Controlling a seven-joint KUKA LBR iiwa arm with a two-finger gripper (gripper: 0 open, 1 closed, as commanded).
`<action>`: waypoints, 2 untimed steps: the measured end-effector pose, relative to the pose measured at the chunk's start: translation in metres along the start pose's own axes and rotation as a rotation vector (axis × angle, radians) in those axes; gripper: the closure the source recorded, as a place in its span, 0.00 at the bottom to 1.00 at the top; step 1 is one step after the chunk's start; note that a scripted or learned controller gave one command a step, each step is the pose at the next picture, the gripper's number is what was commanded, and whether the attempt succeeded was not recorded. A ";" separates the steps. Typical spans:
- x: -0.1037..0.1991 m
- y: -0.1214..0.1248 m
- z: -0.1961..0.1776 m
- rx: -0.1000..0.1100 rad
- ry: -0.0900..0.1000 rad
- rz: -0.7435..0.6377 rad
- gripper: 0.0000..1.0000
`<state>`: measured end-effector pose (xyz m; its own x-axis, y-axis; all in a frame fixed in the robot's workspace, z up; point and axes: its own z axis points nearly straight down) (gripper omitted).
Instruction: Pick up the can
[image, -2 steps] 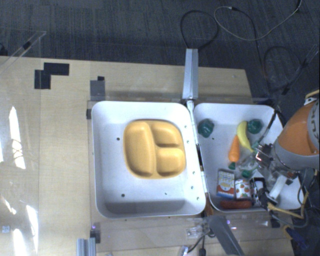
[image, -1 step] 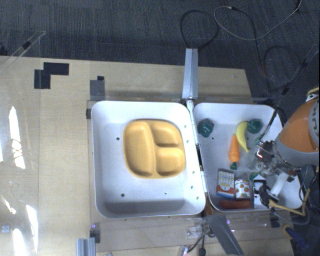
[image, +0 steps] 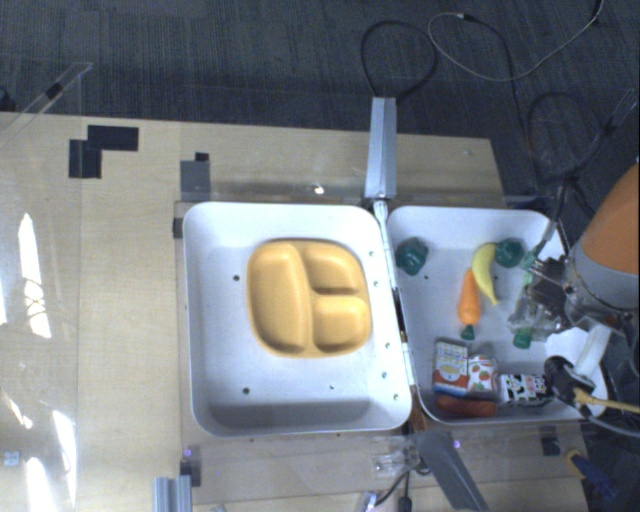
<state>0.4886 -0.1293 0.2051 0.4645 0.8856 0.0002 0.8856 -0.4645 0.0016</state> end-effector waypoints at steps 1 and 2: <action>-0.018 0.033 -0.035 -0.001 -0.001 -0.242 1.00; 0.015 -0.009 -0.011 0.002 0.000 -0.250 1.00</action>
